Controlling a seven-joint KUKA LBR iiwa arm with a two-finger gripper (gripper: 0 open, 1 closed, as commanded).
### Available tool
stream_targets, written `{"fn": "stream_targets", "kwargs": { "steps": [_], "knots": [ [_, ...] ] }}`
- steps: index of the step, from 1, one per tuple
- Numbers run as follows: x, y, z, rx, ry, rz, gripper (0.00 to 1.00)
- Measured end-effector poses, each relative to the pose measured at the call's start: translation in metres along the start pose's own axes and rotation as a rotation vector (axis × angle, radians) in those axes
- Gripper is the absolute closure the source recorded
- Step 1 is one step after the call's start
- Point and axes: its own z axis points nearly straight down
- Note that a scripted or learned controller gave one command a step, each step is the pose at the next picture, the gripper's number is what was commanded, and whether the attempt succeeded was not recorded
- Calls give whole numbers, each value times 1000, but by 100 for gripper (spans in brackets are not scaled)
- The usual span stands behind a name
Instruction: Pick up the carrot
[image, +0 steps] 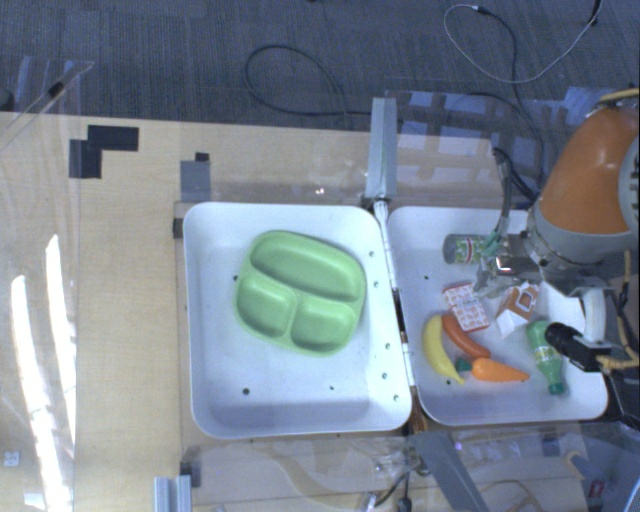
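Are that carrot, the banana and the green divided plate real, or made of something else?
All look like moulded plastic, though I can't be sure. The carrot is a uniform, smooth orange with a soft sheen. The banana is an even, unmarked yellow. The green plate has rounded moulded compartments and a dull, satin surface.

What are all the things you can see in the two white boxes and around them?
left bin: 1, white, left half of the bench
divided plate: 1, green, middle of the left bin
right bin: 1, white, beside the left bin
carrot: 1, orange, near the right bin's front edge
banana: 1, yellow, left of the carrot
sausage: 1, red-orange, between banana and carrot
bottle: 1, green, right of the carrot
can: 1, lying at the right bin's back
cables: several, black, floor behind the bench
arm: 1, grey and orange, over the right bin
end effector: 1, near the can
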Motion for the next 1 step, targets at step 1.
{"fn": "stream_targets", "kwargs": {
  "steps": [1],
  "knots": [
    [4,-44,39,-1,0,-87,0]
  ]
}}
